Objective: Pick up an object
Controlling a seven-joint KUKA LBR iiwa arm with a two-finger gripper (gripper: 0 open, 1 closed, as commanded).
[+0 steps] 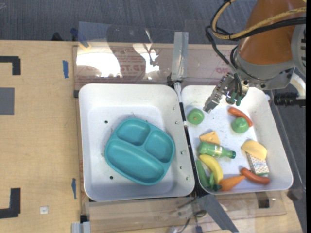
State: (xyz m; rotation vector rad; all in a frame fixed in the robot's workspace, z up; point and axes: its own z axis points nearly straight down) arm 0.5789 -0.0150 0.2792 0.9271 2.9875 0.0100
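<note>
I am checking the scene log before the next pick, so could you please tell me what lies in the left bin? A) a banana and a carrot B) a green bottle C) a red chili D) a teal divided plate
D: the teal divided plate lies alone in the left bin, while the banana, green bottle and other toy foods lie in the right bin.

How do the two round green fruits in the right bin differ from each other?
The left green fruit lies near the bin's left wall, by itself; the right green fruit lies further right, touching a red chili. The left one shows a dark dimple on top; the right one looks plain. Both are round, green and similar in size.
</note>
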